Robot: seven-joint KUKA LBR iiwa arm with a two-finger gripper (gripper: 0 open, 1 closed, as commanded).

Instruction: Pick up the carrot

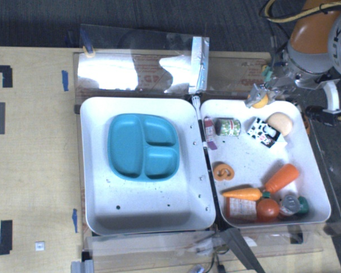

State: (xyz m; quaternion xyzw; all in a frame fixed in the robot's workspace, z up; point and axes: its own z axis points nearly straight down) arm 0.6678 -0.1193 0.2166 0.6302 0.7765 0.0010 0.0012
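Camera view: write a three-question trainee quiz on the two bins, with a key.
1. True or false: the carrot lies in the left bin.
2. What sits in the left bin? A) a blue divided tray B) a red mug C) a green bowl
3. Fill in, near or far: the gripper hangs at the ____ edge of the right bin.
Key: 1 false, it lies in the right bin; 2 A; 3 far.
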